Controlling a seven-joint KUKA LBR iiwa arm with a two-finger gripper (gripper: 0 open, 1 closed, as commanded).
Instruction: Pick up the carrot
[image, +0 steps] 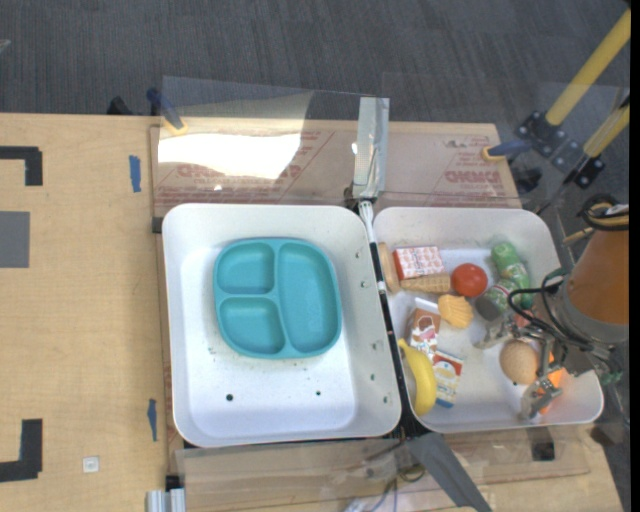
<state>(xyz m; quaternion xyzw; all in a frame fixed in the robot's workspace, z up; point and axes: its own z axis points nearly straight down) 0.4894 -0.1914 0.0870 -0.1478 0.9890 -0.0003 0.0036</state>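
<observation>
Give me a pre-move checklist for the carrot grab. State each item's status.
1. Carrot located: ok. The carrot lies in the right bin, near its front right corner.
2. Carrot free of neighbours: not ok. A tan ball lies close beside it.
3. Claw above carrot: not ok. The claw sits farther back, behind the tan ball.
4. Room at the bin wall: cannot tell. The carrot is close to the rim.
5. Carrot's lie for the grasp: cannot tell. It is too small and partly hidden by cables.
</observation>
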